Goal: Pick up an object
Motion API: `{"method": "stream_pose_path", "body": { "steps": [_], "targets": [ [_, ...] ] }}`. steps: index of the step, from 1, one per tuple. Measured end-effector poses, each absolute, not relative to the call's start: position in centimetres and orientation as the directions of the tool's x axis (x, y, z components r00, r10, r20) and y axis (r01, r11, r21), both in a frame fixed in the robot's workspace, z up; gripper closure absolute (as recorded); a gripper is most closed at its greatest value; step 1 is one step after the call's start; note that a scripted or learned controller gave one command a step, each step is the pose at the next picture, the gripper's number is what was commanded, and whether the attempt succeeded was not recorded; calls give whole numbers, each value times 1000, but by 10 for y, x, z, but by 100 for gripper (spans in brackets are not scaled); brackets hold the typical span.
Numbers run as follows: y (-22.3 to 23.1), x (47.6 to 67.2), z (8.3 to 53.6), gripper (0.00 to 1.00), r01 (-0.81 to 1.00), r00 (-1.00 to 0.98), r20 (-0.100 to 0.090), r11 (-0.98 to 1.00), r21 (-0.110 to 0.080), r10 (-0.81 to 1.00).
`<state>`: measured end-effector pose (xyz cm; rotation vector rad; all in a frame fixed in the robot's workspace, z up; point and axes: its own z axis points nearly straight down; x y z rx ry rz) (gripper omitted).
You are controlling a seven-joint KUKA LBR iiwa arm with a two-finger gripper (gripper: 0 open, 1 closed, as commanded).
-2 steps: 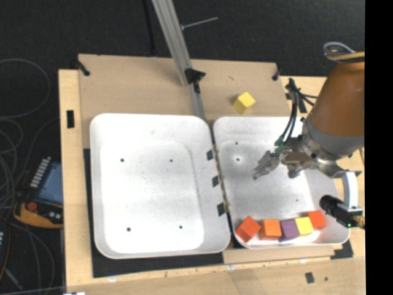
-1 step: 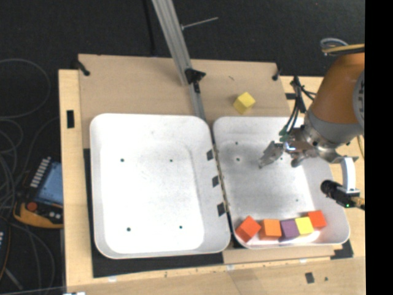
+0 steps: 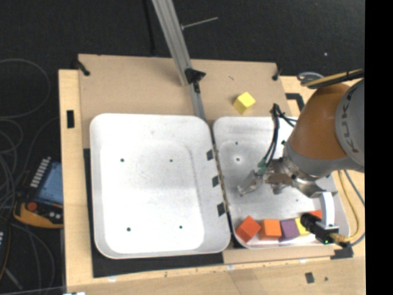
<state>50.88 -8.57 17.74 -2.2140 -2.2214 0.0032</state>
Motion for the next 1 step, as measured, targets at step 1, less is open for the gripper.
{"method": "stream_pose_path", "body": {
  "steps": [1],
  "targets": [
    [-154, 487, 211, 0, 1000, 6, -5, -6, 5, 1000]
  ]
}}
